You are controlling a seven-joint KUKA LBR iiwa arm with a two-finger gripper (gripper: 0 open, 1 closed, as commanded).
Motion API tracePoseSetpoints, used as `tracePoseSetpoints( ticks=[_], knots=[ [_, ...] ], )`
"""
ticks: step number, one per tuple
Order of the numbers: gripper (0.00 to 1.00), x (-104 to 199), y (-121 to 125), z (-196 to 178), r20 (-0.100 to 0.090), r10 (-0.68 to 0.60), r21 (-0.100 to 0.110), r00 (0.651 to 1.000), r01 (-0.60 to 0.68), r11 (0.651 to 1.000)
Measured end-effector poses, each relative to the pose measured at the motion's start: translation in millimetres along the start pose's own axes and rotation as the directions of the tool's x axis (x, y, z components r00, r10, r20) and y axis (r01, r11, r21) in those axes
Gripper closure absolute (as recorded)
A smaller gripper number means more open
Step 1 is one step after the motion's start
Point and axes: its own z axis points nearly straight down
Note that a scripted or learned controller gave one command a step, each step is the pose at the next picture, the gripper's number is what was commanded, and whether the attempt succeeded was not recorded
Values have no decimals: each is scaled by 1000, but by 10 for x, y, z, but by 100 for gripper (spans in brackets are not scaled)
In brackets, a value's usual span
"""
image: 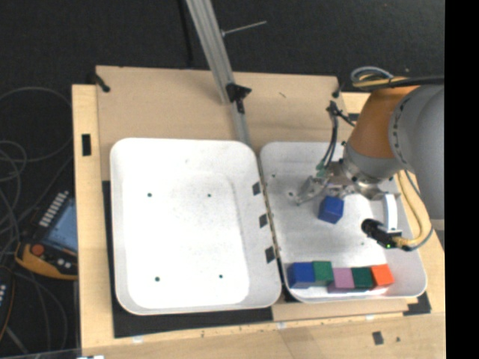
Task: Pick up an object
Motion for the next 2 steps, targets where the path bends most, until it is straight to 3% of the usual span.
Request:
tracePoseSetpoints(
  ticks=[1, 2],
  knots=[
    [0, 84, -434, -3, 2, 2, -1, 1000, -2, 1000],
    [100, 68, -410, -112, 2, 7, -7, 1000, -7, 1000]
  ],
)
